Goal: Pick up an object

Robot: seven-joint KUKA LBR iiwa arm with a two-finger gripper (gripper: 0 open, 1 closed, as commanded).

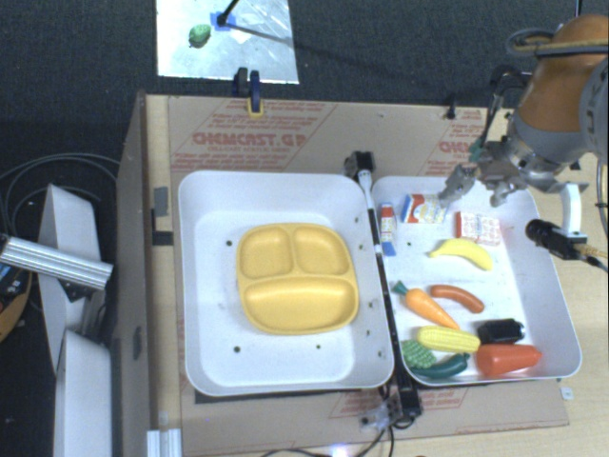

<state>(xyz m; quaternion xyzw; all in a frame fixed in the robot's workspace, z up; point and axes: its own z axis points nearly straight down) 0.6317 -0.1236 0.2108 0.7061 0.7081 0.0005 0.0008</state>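
The gripper [479, 183] hovers with fingers spread, empty, over the right bin's [561, 324] far edge. Below it lie a banana [462, 252], carrot [424, 304], sausage [458, 297] and corn [447, 339], loosely spaced. A yellow plate [295, 279] fills the left bin [205, 255].

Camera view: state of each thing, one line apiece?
gripper: open, above the right bin's far end, holding nothing
yellow plate: upright in the left bin
banana: lying flat in the right bin
carrot: lying flat beside the sausage
corn: lying near the front edge
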